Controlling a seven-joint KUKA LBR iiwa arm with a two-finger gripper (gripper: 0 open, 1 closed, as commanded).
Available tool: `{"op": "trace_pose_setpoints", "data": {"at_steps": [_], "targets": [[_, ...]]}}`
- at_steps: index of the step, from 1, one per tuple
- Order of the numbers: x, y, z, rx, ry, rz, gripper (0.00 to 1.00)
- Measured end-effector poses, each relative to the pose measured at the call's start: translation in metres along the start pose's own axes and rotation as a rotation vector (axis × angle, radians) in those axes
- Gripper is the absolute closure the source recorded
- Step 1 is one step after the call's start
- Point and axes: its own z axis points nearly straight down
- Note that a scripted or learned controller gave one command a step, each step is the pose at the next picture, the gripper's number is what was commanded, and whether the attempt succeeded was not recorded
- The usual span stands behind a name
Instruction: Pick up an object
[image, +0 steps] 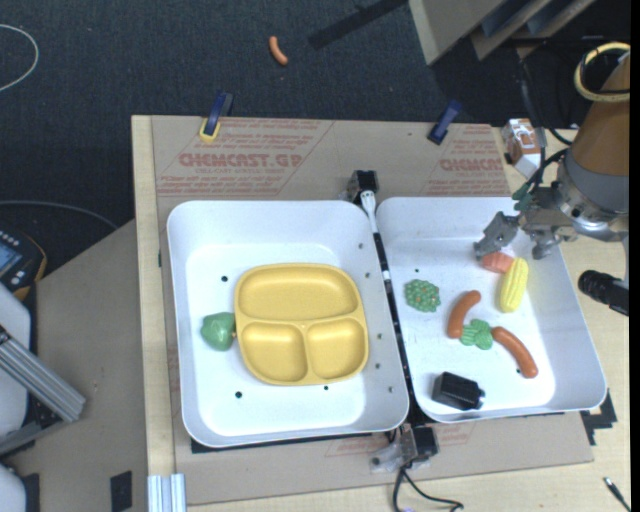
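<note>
Several small plastic toy foods lie in the right-hand white bin (570, 330): a yellow corn cob (513, 284), a reddish-orange piece (496, 263) just beside it, two orange sausages (462, 312) (515, 351), green bits, and a black block (458, 391). The grey two-finger gripper (520, 237) hangs at the upper right of the frame, fingers spread and holding nothing, right over the reddish piece. That piece looks light, rigid and somewhat slick; pinching across its narrow middle seems safest.
</note>
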Motion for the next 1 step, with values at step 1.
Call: {"op": "trace_pose_setpoints", "data": {"at_steps": [1], "targets": [[0.0002, 0.0027, -0.0071, -0.013, -0.002, -0.003, 0.0]]}}
